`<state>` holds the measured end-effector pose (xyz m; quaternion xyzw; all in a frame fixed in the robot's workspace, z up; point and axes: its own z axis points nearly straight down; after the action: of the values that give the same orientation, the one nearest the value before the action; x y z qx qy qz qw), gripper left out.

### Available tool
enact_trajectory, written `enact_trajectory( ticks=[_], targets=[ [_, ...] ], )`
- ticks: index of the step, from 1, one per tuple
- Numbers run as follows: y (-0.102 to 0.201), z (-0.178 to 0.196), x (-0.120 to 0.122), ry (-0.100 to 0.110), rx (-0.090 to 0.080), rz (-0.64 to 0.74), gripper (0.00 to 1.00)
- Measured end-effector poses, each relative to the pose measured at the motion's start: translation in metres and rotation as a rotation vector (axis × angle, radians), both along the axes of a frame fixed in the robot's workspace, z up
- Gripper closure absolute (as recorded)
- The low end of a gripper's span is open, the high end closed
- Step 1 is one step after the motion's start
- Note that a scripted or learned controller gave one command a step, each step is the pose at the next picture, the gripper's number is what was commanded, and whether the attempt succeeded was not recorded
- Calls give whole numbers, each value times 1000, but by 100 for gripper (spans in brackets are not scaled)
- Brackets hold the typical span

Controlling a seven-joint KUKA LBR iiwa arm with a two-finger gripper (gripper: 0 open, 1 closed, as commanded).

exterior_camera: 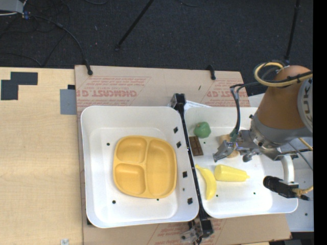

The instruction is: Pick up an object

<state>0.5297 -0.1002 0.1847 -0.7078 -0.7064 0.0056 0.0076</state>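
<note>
In the right bin (240,208) my gripper (227,151) hangs low and open, with nothing between its fingers. Just below it lies a pale yellow cone-shaped piece (231,174). To that piece's left is a yellow banana (208,181). A green round object (203,129) sits at the back left of this bin. A dark brown bar (195,145) lies along the divider. A small beige thing (225,138) shows just behind the gripper, partly hidden.
The left bin (97,137) holds a yellow divided plate (145,166). A black divider rail (185,152) runs between the two bins. The grey and orange arm (281,106) covers the right bin's far right side.
</note>
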Motion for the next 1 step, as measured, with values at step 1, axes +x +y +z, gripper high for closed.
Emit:
enact_trajectory(
  ticks=[1],
  targets=[
    [0, 8, 3, -14, -1, 2, 0]
  ],
)
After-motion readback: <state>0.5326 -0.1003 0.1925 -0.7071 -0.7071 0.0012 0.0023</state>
